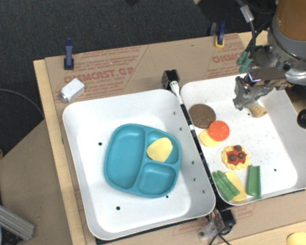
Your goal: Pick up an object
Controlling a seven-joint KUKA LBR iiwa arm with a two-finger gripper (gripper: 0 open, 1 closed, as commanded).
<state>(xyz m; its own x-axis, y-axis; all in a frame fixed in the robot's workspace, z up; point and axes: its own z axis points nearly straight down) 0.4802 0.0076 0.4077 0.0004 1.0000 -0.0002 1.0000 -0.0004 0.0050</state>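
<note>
My gripper [249,103] hangs over the back of the right bin [295,141]. A small tan piece [258,110] sits right at its tip; whether it is held or lies on the bin floor is unclear. To the left of the gripper lie a brown disc [201,115], an orange-red round piece [219,130] and a pale yellow piece [205,138]. Nearer the front are a yellow tart with dark berries [235,157], two green sticks [226,184] [254,180] and a yellow bit [238,193].
The left bin [85,136] bears a blue divided plate [139,162] with a yellow lemon-like piece [160,150] in one compartment. A white block [72,90] lies on the board behind the left bin. Blue clamps [68,54] [219,34] stand at the back edge.
</note>
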